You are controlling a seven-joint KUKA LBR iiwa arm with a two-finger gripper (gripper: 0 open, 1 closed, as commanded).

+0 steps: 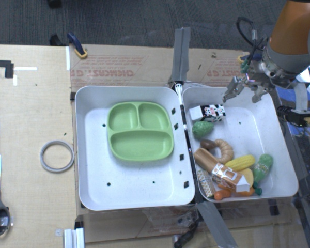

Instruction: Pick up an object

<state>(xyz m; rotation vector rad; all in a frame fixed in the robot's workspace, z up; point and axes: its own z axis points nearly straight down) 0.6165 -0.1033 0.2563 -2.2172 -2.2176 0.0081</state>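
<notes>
The hand hangs over the upper edge of the right bin, in the upper right of the frame. Its two fingers are spread apart and nothing sits between them.

The objects lie heaped in that bin's lower left part. Nearest the hand is a small black-and-white box, below and to its left, with a green round toy just beneath it. Further down lie a croissant, a corn cob, a green vegetable and a packet, all crowded together. The left bin holds a green divided plate.

The box looks the likeliest target. Its long axis runs roughly left to right, tilting slightly down toward the right. The corn cob's axis runs left to right too, rising to the right.

The risk is in the crowding: fingers closing across the box could strike the green toy touching it, or the bin's left wall, and push the box aside. A grip along the long axis would probably be too wide and slip.
</notes>
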